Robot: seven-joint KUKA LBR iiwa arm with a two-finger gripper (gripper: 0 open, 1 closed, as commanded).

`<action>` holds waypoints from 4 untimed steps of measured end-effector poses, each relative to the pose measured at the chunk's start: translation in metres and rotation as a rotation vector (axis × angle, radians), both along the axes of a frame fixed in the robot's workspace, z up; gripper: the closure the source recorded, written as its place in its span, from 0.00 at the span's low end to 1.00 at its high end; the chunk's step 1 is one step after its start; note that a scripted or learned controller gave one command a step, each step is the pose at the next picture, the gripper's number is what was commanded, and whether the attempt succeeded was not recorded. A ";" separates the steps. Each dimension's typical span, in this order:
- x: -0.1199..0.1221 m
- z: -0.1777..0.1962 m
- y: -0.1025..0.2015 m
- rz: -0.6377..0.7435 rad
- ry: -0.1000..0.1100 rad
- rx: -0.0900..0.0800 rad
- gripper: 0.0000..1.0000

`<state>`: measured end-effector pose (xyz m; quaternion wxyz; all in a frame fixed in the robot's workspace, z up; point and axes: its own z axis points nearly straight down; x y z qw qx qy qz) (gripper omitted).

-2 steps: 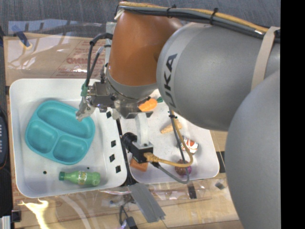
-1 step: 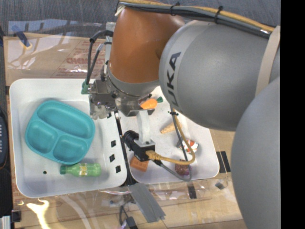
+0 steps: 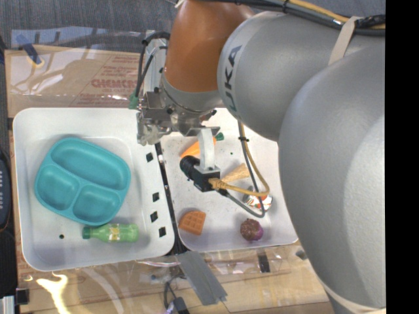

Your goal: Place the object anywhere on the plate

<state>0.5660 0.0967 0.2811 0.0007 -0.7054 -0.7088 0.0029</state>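
Claw [image 3: 149,135] sits above the wall between the two bins, at their far end. Open or closed: cannot tell, the arm body blocks it, and nothing is visibly gripped. Teal divided plate [image 3: 82,178] lies in the left bin [image 3: 26,241], left of the claw and nearer the camera, well apart.

Likely task object is the orange piece [image 3: 191,149] in the right bin [image 3: 222,224], just beside the claw on its right, partly hidden (maybe a toy carrot, not sure). Judgement: toy food, so light, stiff, smooth plastic, a bit slippery, not fragile. Grip it across the narrow middle, from above.

Other candidates are the waffle piece [image 3: 192,222] and dark round piece [image 3: 251,229], farther from the claw toward the camera. Green bottle [image 3: 111,233] lies past the plate.
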 end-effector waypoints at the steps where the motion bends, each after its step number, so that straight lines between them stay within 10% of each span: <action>1: -0.004 0.000 0.023 0.003 0.001 0.002 1.00; 2: 0.014 -0.016 -0.040 -0.001 0.002 0.001 1.00; 3: 0.016 0.022 0.038 0.007 -0.002 0.003 1.00; 4: -0.023 -0.028 0.031 0.003 0.002 0.001 1.00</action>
